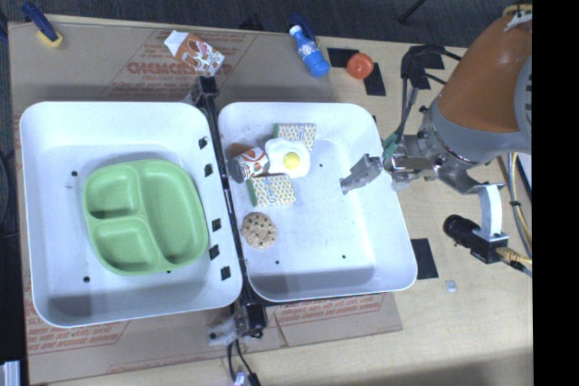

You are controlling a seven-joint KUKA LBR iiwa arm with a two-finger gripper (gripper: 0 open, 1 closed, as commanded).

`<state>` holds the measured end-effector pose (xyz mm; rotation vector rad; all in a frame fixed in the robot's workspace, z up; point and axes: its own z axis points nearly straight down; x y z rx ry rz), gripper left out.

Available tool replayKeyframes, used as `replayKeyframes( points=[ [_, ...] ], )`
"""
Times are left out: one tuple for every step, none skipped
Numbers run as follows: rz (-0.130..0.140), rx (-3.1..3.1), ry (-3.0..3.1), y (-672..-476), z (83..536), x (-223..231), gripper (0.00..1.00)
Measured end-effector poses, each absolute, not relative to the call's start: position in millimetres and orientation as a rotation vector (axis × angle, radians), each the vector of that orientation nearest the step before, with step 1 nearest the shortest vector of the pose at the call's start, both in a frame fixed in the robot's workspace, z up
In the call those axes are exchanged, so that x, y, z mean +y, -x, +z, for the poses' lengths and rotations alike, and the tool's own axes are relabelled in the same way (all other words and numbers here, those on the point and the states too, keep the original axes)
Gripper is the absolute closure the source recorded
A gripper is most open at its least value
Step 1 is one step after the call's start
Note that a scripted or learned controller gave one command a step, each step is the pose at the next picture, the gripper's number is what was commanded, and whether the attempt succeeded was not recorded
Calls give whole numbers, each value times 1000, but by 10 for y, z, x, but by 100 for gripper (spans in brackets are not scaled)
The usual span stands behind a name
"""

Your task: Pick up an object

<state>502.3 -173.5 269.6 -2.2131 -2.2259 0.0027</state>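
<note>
The right bin (362, 262) holds a cluster of small toys near its left side: a fried egg (289, 159), a red and white can (250, 164) lying on its side, two patterned wafer blocks (297, 134) (273, 190), and a round cookie (259, 230). My gripper (360, 174) hangs over the right part of this bin, right of the egg and apart from all the toys. Nothing shows between its fingers.
The left bin (45, 131) holds a green divided plate (145, 215). Behind the bins on the cardboard lie a blue bottle (310, 52), an orange cap (360, 64), a snack packet (194, 52) and a blue clip (41, 23). The arm's orange band (484, 77) looms at the right.
</note>
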Motion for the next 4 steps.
replayKeyframes(
  points=[
    [5, -2228, 2211, -4762, 2524, -1350, 0],
    [0, -2231, 2211, -4774, 2785, -332, 0],
    [2, -2231, 2213, -4773, 2785, -342, 0],
    [2, -2231, 2213, -4773, 2785, -343, 0]
  ],
)
